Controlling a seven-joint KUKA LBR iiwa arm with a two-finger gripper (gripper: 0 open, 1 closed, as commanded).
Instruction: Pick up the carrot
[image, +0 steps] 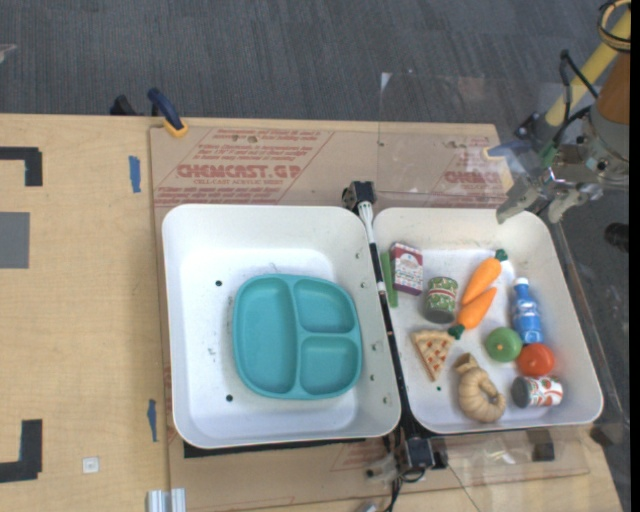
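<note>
From the overhead camera, the arm (612, 75) came in at the top right corner, and its jaws (535, 198) hung just past the far right corner of the right bin (578, 400), above the rim rather than over the toys. How wide the jaws stood, I could not tell; the metal parts blurred together up there, and nothing sat between them.

The carrot (478, 290) lay in the right bin, orange body slanting from upper right down to lower left, green top at the upper end. It was near the bin's far side, below and left of the jaws and apart from them. Just beside it on the left stood a small dark can (440, 297), and left of that a red carton (407, 268). A blue bottle (526, 312) lay just to the carrot's right. Below the carrot sat a green apple (503, 344), a red tomato (537, 360) and a tipped-over can (538, 392). A pizza slice (433, 351) and a croissant (480, 391) filled the near left part of that bin.

Over in the left bin (190, 300), a teal divided plate (297, 336) lay flat in the middle. Both bins rested on a cardboard sheet (260, 160) on the desk (70, 330).
</note>
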